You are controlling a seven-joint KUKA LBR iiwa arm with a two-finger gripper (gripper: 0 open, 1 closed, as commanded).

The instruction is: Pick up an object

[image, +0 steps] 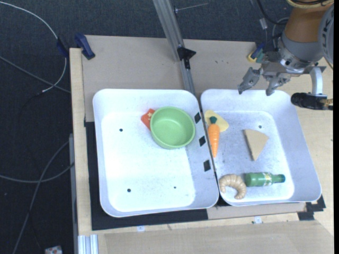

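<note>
Though its label is unreadable, green bottle (263, 179) touches croissant (233, 186).

A dark blue-grey carpet (42, 46) spreads around the bench, and thin pale cables (32, 20) loop across it on the left. The bench top (127, 62) is plain tan board, evenly lit, with no hard shadows. A blue clamp (85, 46) grips its far left corner. A slim aluminium post (167, 20) slants down from the top edge. A black mat (153, 218) peeks out at the near side.
</note>
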